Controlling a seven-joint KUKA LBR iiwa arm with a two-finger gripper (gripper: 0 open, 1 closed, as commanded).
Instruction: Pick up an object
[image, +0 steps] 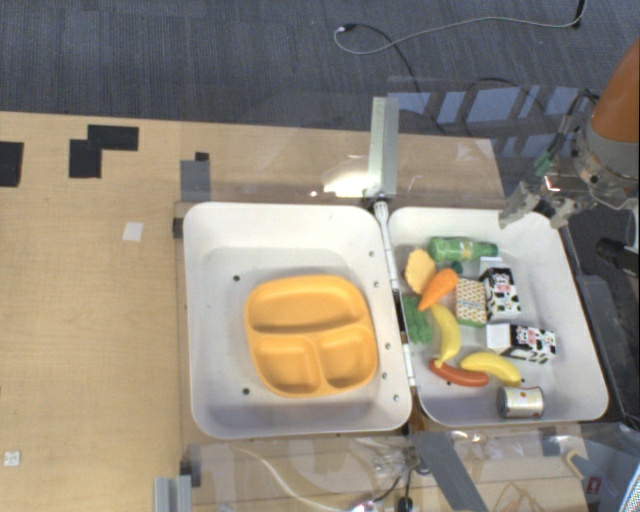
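My gripper hangs over the back right corner of the right bin, open, with nothing between its fingers. The grey arm with its orange band comes in from the upper right. Below and left of the gripper lies a heap of toy food: a green bottle, a yellow piece, an orange carrot, two bananas, a red sausage, two cow-patterned cartons, a patterned box and a silver can.
The left bin holds an orange divided tray. A metal post rises behind the ridge between the bins. Wooden bench surface extends to the left.
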